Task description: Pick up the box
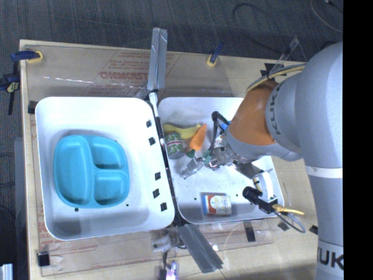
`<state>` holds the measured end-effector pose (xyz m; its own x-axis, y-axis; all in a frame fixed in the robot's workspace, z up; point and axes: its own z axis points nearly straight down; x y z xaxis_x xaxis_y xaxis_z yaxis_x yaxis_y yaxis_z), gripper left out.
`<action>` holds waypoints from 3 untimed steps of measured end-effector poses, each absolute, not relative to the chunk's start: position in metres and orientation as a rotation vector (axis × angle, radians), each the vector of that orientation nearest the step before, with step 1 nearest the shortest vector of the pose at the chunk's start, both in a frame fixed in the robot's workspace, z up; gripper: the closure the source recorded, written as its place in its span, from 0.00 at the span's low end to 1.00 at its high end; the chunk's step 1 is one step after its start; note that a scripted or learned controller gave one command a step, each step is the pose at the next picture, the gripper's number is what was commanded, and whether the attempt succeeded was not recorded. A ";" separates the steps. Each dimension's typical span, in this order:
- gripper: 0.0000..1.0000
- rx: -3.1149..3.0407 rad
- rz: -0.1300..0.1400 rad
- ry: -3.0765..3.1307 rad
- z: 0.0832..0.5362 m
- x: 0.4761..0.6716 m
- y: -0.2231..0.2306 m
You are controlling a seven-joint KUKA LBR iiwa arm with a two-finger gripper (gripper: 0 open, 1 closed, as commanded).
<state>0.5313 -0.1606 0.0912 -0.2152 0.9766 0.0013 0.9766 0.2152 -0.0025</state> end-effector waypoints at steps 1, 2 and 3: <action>0.00 -1.896 0.001 -2.502 0.092 0.476 -0.153; 0.00 -1.927 0.000 -2.479 0.092 0.549 -0.205; 0.00 -1.718 0.001 -2.625 0.091 0.516 -0.185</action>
